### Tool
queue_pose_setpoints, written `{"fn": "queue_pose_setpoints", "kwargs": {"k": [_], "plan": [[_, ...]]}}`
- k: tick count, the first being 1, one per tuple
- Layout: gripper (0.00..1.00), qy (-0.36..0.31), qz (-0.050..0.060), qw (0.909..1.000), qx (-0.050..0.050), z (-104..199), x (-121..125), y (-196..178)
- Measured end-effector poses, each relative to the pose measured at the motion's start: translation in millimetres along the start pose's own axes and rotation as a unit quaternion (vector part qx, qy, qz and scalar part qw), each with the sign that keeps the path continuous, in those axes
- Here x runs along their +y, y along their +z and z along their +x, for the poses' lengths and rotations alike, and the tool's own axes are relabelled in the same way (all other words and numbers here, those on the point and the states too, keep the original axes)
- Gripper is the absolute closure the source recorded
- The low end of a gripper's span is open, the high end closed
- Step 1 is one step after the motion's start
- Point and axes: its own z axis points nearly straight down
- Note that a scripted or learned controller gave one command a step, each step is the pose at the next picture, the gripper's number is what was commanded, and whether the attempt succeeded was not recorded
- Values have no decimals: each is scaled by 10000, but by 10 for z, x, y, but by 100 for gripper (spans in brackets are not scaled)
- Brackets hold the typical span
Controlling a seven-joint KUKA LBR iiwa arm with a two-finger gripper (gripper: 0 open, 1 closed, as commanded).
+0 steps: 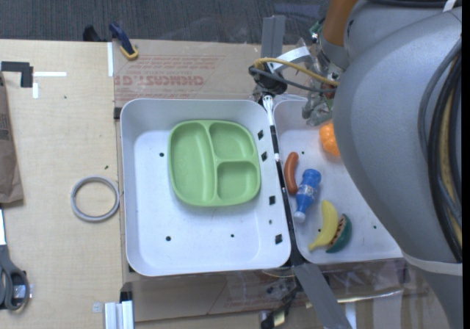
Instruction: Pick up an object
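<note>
A pale wooden bench over dark carpet, a sheet of printed cardboard under two white bins. The left bin carries a green divided plate. Off to the side on the wood lie a grey ring, a blue clamp at the cardboard's corner and scissors down at the edge.

The right bin has the candidates: an orange ball near its far end, a red sausage-shaped toy, a small blue-and-white bottle, and a yellow banana lying against a dark green piece.

The grey arm bulks in from the right and covers much of that bin. The gripper hangs at the bin's far end, just above the orange ball, tangled in cables, and whether it is spread or closed I cannot tell.

Risks, as I judge them: the ball is round and sits close to the bin wall, so a descent a touch off-centre could nudge it away or catch the rim. The sausage and bottle lie nearly touching, well nearer the camera than the gripper, and a grab there could shove one into the other.
</note>
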Motion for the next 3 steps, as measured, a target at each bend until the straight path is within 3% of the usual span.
{"fn": "queue_pose_setpoints", "kwargs": {"k": [1,2,3], "plan": [[100,21,-3,10000,-9,-342,548,96],[100,4,-9,10000,-30,-343,546,15],[100,16,-5,10000,-2,-390,1187,-448]]}}
